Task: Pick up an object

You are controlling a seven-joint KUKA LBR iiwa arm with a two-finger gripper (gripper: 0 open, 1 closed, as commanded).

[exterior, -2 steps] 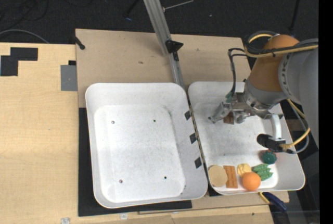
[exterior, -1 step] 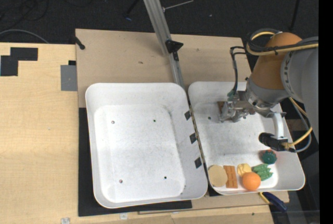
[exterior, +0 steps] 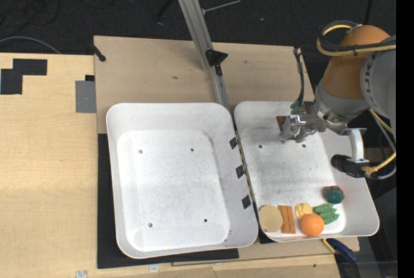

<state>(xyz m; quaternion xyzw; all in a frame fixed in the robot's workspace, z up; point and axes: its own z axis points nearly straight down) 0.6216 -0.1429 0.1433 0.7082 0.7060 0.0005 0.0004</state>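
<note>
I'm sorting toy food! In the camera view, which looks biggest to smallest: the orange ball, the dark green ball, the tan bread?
1. tan bread
2. orange ball
3. dark green ball

All three lie close together in the right bin, so nearness hardly matters.

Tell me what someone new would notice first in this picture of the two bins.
The grey and orange arm reaches in from the right, its hand low over the far end of the right bin. A small cluster of toy food sits at that bin's near edge, the orange ball brightest. The left bin lies alongside.
</note>
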